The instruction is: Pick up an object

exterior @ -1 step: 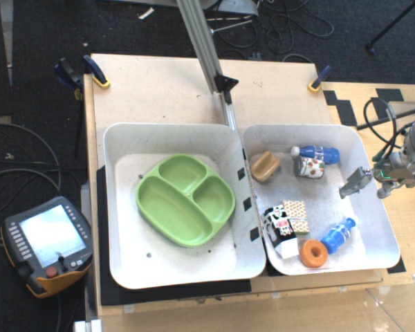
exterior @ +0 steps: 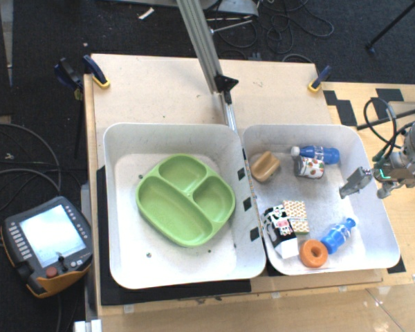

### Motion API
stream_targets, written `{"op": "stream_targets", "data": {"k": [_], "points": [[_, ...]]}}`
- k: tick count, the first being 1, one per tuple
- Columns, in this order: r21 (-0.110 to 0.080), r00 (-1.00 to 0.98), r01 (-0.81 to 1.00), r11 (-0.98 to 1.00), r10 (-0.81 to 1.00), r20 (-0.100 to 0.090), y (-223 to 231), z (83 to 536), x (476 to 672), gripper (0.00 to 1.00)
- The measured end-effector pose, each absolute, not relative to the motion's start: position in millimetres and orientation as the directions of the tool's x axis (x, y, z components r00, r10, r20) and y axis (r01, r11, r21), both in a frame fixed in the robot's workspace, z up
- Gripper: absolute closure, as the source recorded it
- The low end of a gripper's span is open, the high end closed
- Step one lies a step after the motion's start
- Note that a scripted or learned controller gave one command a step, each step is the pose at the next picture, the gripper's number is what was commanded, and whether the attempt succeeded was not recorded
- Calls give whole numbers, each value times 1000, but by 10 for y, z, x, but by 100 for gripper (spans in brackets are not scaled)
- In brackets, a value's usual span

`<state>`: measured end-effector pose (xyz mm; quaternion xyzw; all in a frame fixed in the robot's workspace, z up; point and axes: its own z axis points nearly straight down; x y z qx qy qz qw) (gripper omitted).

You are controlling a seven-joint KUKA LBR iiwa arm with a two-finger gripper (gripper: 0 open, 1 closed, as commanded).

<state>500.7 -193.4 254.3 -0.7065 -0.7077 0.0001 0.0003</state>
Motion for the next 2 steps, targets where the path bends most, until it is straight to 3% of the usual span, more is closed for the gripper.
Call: {"op": "stream_targets", "data": {"k": [2], "points": [[-6,1,1000,-1,1000,1,-1990,1645,4944,0]]}}
